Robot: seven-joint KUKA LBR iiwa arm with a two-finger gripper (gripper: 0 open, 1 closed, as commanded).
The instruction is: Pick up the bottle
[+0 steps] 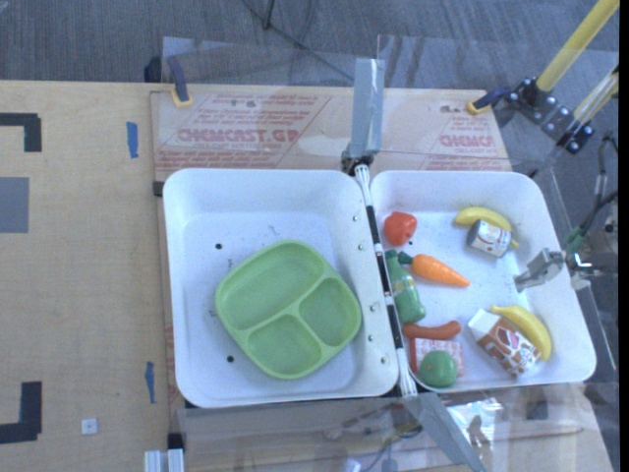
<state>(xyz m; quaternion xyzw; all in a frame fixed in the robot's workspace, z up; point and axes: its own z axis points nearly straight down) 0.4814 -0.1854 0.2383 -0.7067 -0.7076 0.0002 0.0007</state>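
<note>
So far nothing's picked: my gripper (539,267) hangs at frame right, fingers apparently spread and bare, well apart from the green bottle (405,290) lying centre frame.

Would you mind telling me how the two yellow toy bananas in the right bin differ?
The upper yellow toy banana looks smaller and lies roughly level near the bin's far side, above a small grey carton; the lower yellow toy banana looks larger, runs diagonally, and rests against a brown-and-white carton. Both are curved, yellow and in the right white bin.

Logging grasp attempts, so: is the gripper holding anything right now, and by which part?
Nothing is held. The gripper sits over bare floor at the right bin's right side, apart from the green bottle by the divider.
</note>
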